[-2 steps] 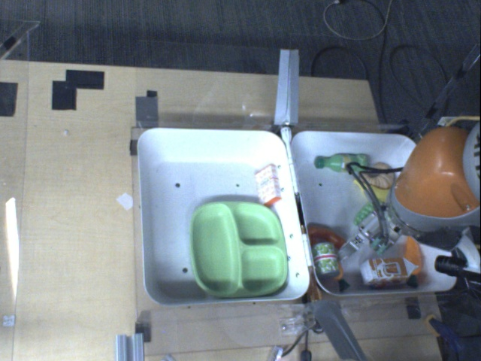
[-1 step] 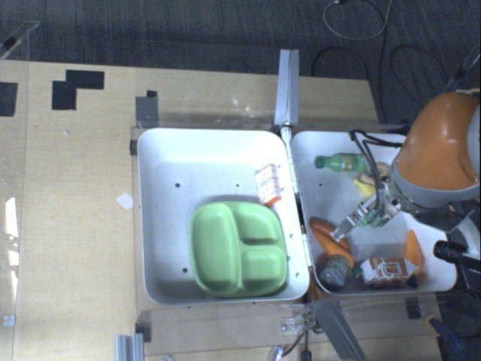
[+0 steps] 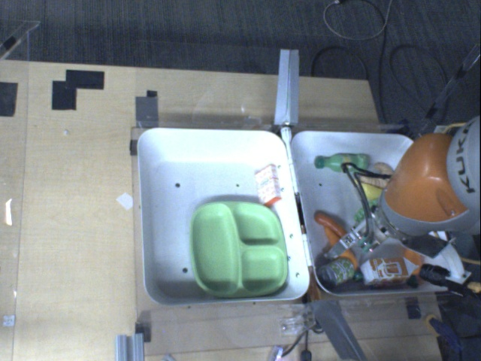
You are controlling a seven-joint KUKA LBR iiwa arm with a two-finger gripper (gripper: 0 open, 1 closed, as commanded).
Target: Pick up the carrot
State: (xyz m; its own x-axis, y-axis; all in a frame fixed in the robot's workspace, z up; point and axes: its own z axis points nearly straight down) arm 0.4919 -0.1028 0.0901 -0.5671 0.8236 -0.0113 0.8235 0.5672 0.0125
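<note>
Hand (image 3: pixel 359 237) first: mine hangs low in the right bin (image 3: pixel 304 201), small metal fingers pointing down and to the view's left, under the grey wrist and its orange band (image 3: pixel 425 179). The fingers are parted a little, but I cannot tell from this angle whether anything sits between them, so I do not claim a hold.

What matters for the move is the carrot (image 3: pixel 328 222). It lies just to the view's left of my fingertips, on the bin floor near the wall shared with the left bin (image 3: pixel 150 201). Its long axis runs at a slant, from upper left down toward my hand, and its near end seems to reach or slip under the fingers. I judge I should close across that axis, not along it.

Crowding is the trouble. A green bottle (image 3: pixel 342 161) lies near the far wall, a dark jar-like container (image 3: pixel 338 270) and a printed carton (image 3: pixel 385 271) lie just below my hand, close to the carrot's lower end.

The carrot looks smooth, orange, tapered and rounded; it may roll on the slick white plastic. Across in the left bin sit a matte green divided tray (image 3: pixel 239 248) and a small red and white packet (image 3: pixel 268 184), well apart from my work.
</note>
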